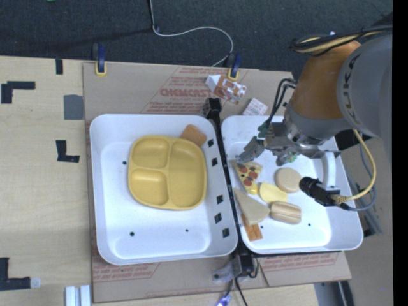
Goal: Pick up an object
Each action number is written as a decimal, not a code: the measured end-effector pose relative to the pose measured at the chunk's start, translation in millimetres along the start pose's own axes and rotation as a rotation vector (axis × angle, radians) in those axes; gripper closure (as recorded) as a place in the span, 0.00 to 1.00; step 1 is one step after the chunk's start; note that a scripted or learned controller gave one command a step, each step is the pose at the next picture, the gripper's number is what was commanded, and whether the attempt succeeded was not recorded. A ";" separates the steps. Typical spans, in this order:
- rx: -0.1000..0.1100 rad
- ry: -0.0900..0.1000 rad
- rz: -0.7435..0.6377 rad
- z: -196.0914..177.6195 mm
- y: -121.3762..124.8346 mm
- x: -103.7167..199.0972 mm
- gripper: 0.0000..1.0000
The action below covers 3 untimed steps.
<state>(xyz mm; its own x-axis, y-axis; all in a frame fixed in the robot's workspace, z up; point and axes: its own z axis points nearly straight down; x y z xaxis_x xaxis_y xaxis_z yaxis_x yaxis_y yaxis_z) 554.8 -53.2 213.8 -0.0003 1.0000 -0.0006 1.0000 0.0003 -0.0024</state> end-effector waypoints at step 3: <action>-0.001 0.000 -0.001 119.6 34.8 -42.0 1.00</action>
